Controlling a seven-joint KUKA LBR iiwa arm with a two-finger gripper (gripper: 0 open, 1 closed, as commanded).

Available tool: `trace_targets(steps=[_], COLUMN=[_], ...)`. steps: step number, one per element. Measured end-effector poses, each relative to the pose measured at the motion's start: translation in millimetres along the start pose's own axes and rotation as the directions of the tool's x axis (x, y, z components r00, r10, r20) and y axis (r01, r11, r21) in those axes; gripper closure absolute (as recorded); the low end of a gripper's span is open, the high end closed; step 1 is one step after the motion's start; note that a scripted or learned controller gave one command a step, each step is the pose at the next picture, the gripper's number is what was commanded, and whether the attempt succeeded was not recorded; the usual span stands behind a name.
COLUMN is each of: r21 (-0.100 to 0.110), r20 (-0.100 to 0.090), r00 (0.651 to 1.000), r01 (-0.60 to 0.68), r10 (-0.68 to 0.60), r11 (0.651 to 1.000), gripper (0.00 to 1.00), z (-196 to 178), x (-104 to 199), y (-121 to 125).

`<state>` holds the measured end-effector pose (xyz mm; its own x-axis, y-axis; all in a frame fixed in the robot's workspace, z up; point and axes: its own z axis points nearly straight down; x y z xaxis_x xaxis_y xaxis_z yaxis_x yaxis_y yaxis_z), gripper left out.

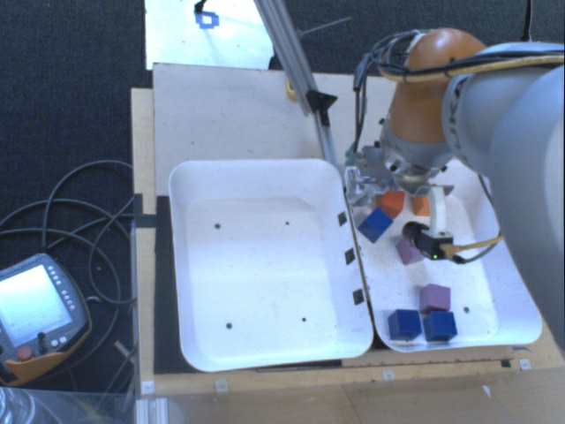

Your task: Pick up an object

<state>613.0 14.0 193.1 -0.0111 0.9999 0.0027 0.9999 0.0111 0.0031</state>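
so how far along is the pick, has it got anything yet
Done: the arm is over the right bin, with the hand low above the blocks. In hand: nothing that I can see; the wrist hides the grasp. The blue block and orange block lie right below it, and both look to be on the bin floor. Left: grip one block and lift it.

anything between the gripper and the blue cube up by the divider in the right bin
Nothing visible. The small blue cube lies just below the gripper, with an orange block beside it, not over it.
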Motion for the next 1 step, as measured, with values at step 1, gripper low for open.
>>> trace_targets(steps=[1], r21=[0.000], r20=[-0.001], r00=[1.000], r01=[0.001], r10=[-0.001], r11=[1.000], gripper=[1.00], z=[-4.3], x=[58.3], y=[9.2])
